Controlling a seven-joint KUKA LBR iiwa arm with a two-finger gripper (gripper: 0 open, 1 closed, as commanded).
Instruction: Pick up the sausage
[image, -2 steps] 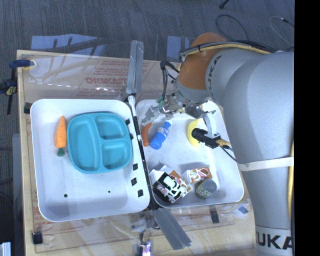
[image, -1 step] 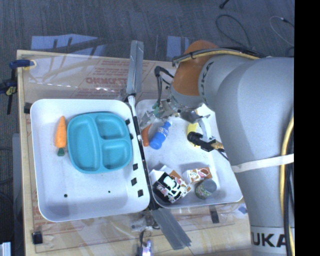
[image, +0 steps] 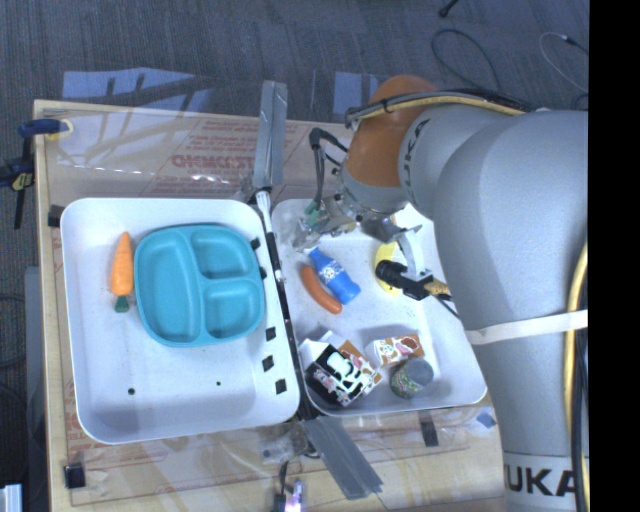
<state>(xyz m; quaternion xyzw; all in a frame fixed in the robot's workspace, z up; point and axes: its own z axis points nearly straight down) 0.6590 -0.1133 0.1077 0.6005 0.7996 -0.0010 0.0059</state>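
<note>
Short, smooth orange-red sausage (image: 321, 288) lies slantwise, six o'clock from the gripper (image: 312, 224); whether that is wide or narrow, I cannot tell.

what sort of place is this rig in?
Probably a robotics lab bench: a KUKA arm at two white bins, toy-like sausage and carrot, clamp on the bench edge.

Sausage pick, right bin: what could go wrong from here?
1. The sausage lies right against a blue pack, so a grasp may catch the pack too, or only it.
2. The gripper sits near the far corner of the right bin, not over the sausage, so it may come down off target.
3. The sausage is close to that bin's left wall; a nudge could pin it there.
</note>
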